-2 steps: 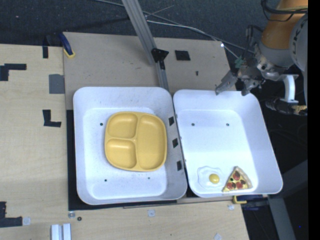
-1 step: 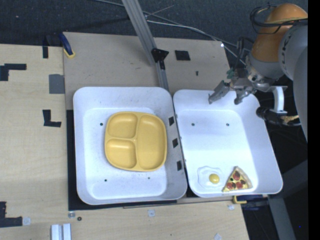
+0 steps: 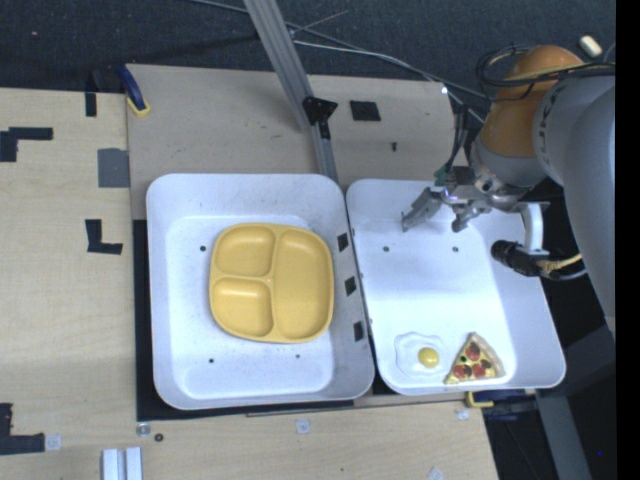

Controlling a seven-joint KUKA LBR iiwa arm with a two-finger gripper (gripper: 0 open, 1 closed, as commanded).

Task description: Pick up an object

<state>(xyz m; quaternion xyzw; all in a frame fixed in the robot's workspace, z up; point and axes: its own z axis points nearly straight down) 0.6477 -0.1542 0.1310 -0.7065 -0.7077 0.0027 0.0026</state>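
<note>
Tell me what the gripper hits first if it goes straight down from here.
Probably the bare floor of the right bin: the gripper hangs over its far end, well away from the fried egg and pizza slice. Depth is uncertain.

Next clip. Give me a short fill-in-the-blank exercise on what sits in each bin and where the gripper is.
1. The yellow divided plate lies in the ____ bin.
2. The toy fried egg lies directly beside the toy ____ slice.
3. The gripper hangs over the ____ bin's far end, its fingers spread with nothing between them.

Missing words: left; pizza; right
</note>
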